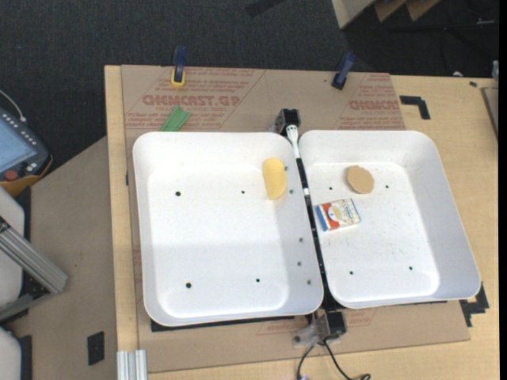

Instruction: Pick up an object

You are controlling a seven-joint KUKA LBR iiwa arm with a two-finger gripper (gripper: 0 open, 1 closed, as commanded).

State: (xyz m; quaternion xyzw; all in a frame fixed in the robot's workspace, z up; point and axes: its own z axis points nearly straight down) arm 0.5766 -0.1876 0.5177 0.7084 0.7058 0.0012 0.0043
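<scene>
Dark carpet floor (95, 22), brown bench board (238, 85), blue clamps (179, 60)

Banana (274, 179) in left bin (158, 236); disc (360, 180), carton (337, 214) in rt bin (444, 236)

two white bins are seen side by side on a board (238, 93). a yellow piece (274, 178) lies in the left bin (206, 291), near its right wall. a tan disc (360, 180) and a small packet (338, 214) lie in the right bin (428, 236).

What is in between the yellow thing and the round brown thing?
In the camera view, the yellow thing lies in the left bin and the round brown thing in the right bin. Between them run the two bins' touching rims.
</scene>
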